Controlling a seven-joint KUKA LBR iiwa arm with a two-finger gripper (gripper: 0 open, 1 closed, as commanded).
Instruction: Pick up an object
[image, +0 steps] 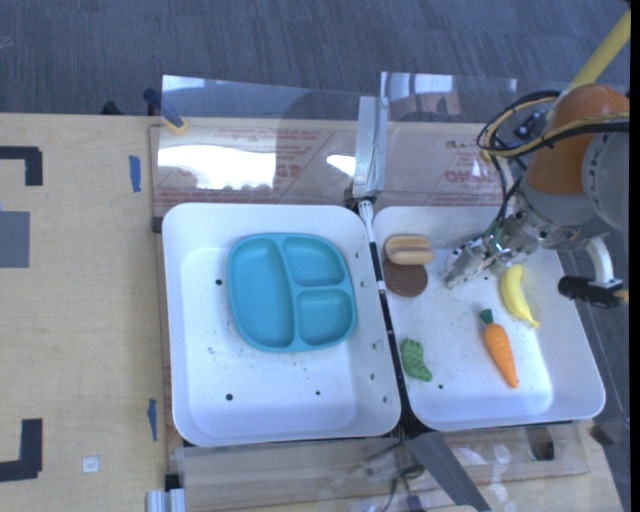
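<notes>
The hand is hovering low in the right bin, its fingers standing apart with nothing between them. Taking the hand as landmark: the burger is lying just to its left, the banana just to its right, the carrot below-right, and the green leaf below-left.

The scene is evenly and brightly lit from above. Strong glare is seen on the clear acrylic panels behind the bins, where white patches wash out the surface beneath. The left white bin is rendered close to overexposure, and little surface detail is retained. Only soft, short shadows are cast, as beneath the blue divided plate. Moderate sharpness is maintained throughout; fine detail at the gripper is slightly blurred.
</notes>
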